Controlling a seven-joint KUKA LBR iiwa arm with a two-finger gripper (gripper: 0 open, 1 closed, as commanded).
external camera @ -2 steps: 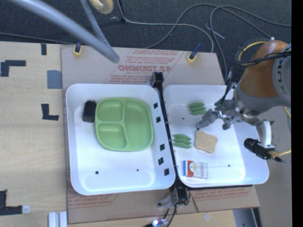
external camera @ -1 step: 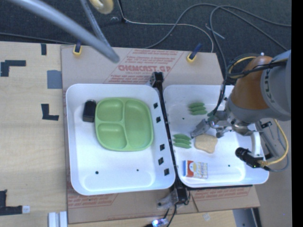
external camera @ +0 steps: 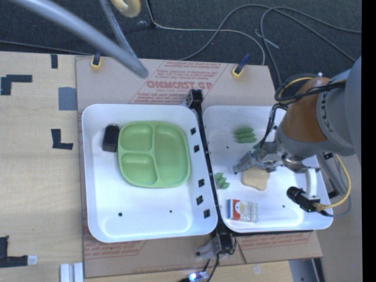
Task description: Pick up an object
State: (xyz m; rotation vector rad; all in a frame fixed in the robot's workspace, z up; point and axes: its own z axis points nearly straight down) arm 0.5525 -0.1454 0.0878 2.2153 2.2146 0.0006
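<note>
Left bin (external camera: pixel 94 175): glossy white, shallow, rounded corners. Small black block (external camera: pixel 110 138) touches left edge of plate (external camera: pixel 154 154), a matte light-green, three-compartment piece with rounded-square outline. Black divider strip (external camera: pixel 202 157) runs between bins. Right bin (external camera: pixel 282 222): small green pieces (external camera: pixel 221 181) by left wall; ribbed green pod (external camera: pixel 244 135) near top; flat printed carton (external camera: pixel 242 210), white with red patch, near front. Pale tan wedge (external camera: pixel 256 180), rough like bread, mid-bin. Metallic tool (external camera: pixel 254 162) just above wedge, seemingly touching; finger spread unclear, grasp cannot be told.
</note>
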